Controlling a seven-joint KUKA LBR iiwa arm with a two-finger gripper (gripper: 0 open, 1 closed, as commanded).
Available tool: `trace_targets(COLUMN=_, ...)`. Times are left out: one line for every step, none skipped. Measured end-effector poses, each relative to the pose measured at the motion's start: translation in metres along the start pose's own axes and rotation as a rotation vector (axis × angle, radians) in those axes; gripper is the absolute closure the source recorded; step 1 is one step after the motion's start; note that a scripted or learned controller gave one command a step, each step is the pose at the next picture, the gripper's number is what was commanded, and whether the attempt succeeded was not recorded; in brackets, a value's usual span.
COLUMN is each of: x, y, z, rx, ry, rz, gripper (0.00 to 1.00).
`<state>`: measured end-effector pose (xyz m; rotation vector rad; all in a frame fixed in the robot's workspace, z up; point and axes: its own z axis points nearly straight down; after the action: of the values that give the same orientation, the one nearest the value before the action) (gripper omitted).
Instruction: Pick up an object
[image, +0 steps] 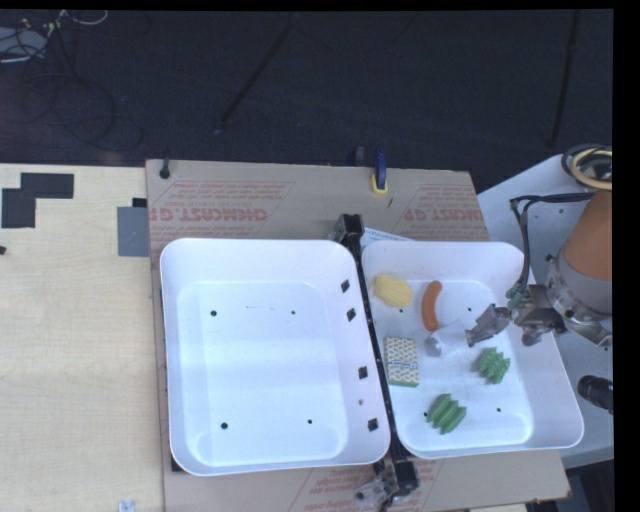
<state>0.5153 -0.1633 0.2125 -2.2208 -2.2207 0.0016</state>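
The right bin (545, 425) holds several small items. A yellow lump (392, 291) and an orange-red sausage shape (431, 305) lie near its back. A pale checkered block (402, 360) sits by the divider, with a small grey piece (433, 346) beside it. A green leafy piece (492, 365) and a green pod bundle (446, 413) lie toward the front. My gripper (508, 331) hovers at the bin's right side, just above the leafy piece. Its fingers are spread open with nothing between them.
The left bin (180, 300) sits beside the right one on a cardboard sheet (260, 200). Black clips (350, 228) join the bins along the divider. A blue and yellow clamp (379, 175) stands at the cardboard's back edge. The arm's orange band (598, 235) is at the far right.
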Motion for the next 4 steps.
trace_targets(x=0.004, y=0.094, z=-0.216, rx=-0.020, ry=-0.006, rz=-0.004, gripper=0.00)
trace_targets(x=0.004, y=0.091, z=-0.215, rx=0.001, ry=-0.002, rz=-0.006, gripper=1.00)
trace_targets(x=0.091, y=0.130, z=-0.201, rx=0.000, ry=0.001, rz=-0.009, gripper=1.00)
trace_targets(x=0.131, y=0.042, z=-0.126, rx=0.014, ry=0.003, rz=-0.003, gripper=1.00)
